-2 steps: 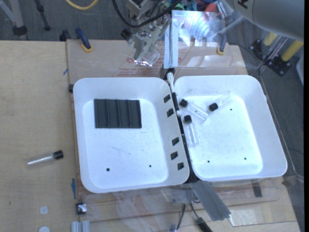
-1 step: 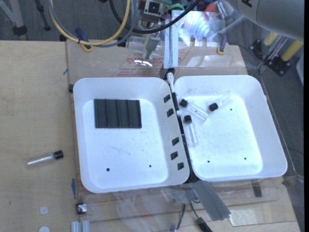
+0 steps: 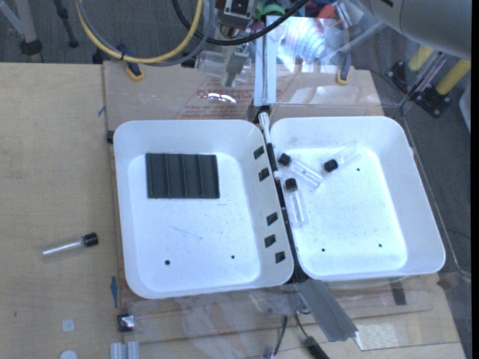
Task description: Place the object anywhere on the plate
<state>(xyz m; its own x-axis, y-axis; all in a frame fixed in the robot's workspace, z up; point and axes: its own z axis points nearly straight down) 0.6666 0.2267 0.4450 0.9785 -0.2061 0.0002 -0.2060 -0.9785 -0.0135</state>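
Three clear vials (image 3: 303, 176) lie in the right bin (image 3: 374, 223), well below the tool (image 3: 233, 67), whose opening I cannot tell.

This is a robotics lab: a pale wooden surface (image 3: 45, 163) carries two shallow white plastic bins (image 3: 127, 223) side by side, with looped yellow and black cables (image 3: 135, 47) and a grey robot arm (image 3: 426, 10) behind them, and small clear black-capped vials (image 3: 71, 244) scattered about.
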